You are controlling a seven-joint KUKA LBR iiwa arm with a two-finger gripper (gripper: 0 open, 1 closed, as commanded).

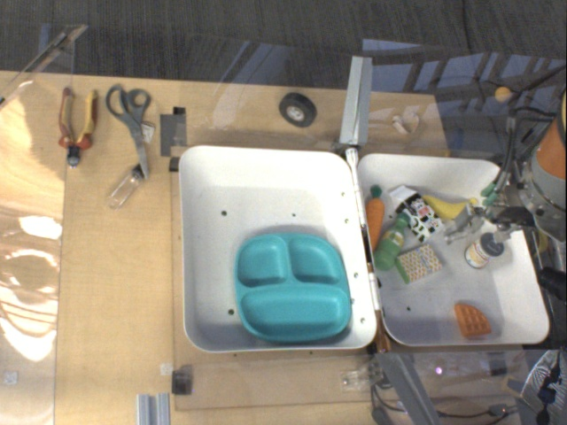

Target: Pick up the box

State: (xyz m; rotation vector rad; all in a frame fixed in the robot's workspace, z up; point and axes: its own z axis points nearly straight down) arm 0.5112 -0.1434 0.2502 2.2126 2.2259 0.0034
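The box (419, 262) is small and flat with a tan checked pattern. It lies in the right bin (523, 330), left of centre, against a green bottle (391, 246). My gripper (481, 226) hangs over the right bin's upper right part, directly above a small round can (484, 253). It is to the right of the box and a little farther back, apart from it. Nothing shows in its grasp. The grey arm (542, 184) enters from the right edge.
The right bin also holds a carrot (375, 220), a black-and-white toy (416, 216), a banana (448, 208) and an orange waffle piece (472, 319). A teal divided tray (292, 287) lies in the left bin (204, 237). Scissors (133, 118), pliers (75, 122) and a tape roll (298, 109) sit on the bench.
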